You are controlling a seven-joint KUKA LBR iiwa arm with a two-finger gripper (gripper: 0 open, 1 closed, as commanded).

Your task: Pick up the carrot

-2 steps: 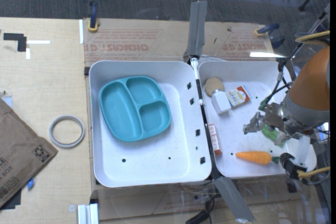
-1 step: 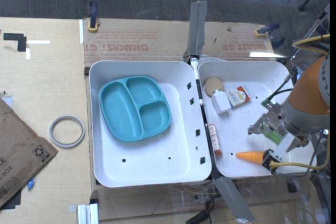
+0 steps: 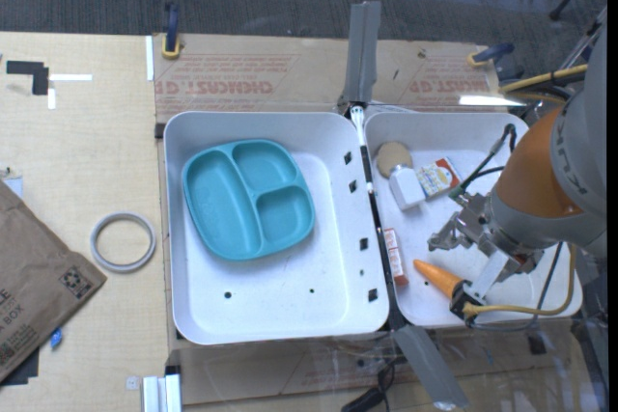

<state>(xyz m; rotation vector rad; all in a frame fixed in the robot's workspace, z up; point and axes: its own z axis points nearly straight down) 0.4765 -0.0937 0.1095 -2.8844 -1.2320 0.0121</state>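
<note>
Plainly, the carrot (image 3: 436, 277) lies on the floor of the right bin (image 3: 425, 315), toward its near edge, with the thin tip pointing up and left and the thicker end down and right. It is free of everything around it, and the red stick-shaped packet (image 3: 391, 252) against the bin's left wall is its closest neighbour. The gripper (image 3: 456, 234) hangs just above and to the right of the carrot and has nothing of it in hand. We cannot tell from this slant whether the gripper is parted or closed. We judge the carrot to be light and stiff, most likely a smooth toy. Its taper could let it squirt toward the thin end under a pinch, so we would take it across its short axis at the thicker half, where the sides run closer to parallel. It does not look fragile, so a firm squeeze should do no harm. By our count there is one carrot. The same bin also holds one round beige piece (image 3: 393, 156), one white block (image 3: 406, 188), one small red-and-white packet (image 3: 440, 176) and the one red packet. The left bin (image 3: 261, 318) holds one teal plate (image 3: 249, 198) with three compartments. Out on the bench we see one tape ring (image 3: 123, 240).
</note>
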